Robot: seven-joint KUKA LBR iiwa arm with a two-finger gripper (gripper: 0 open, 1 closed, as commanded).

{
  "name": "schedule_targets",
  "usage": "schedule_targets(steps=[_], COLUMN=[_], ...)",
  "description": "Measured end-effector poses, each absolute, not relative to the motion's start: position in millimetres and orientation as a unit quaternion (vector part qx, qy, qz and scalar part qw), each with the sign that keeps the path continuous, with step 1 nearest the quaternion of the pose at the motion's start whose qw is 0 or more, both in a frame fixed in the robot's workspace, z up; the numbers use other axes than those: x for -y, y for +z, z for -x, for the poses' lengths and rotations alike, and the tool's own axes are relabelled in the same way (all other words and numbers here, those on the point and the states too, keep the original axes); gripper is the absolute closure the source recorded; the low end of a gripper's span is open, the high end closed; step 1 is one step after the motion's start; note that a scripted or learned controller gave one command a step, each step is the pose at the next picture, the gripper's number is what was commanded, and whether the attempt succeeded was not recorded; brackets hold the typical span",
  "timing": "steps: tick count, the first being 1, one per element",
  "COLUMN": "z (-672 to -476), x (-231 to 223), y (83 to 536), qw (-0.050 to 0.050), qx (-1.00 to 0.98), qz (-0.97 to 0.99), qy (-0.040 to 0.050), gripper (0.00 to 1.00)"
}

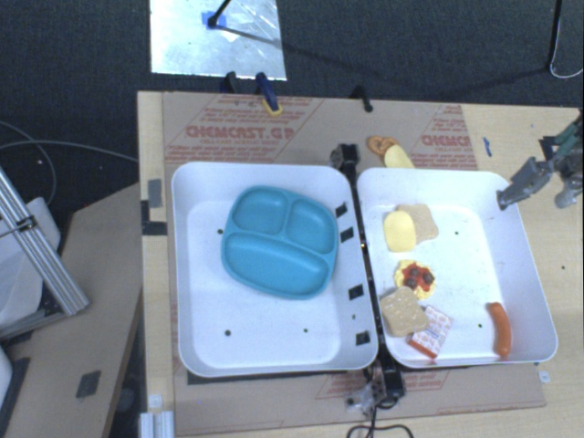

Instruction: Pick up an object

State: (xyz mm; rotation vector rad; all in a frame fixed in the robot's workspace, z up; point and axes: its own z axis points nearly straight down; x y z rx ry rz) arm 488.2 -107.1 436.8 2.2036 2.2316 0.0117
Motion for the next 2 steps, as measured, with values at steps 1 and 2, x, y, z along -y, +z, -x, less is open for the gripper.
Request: schedule_targets(steps=[1, 2], z=[-487.4, -486.5], x=[12, -68], y=[422, 401], qw=[0.0, -0.001], qx=[-0.712, -0.711], qz=[-0.702, -0.703], qy=[0.0019, 0.0013], gripper=[0.0, 0.0])
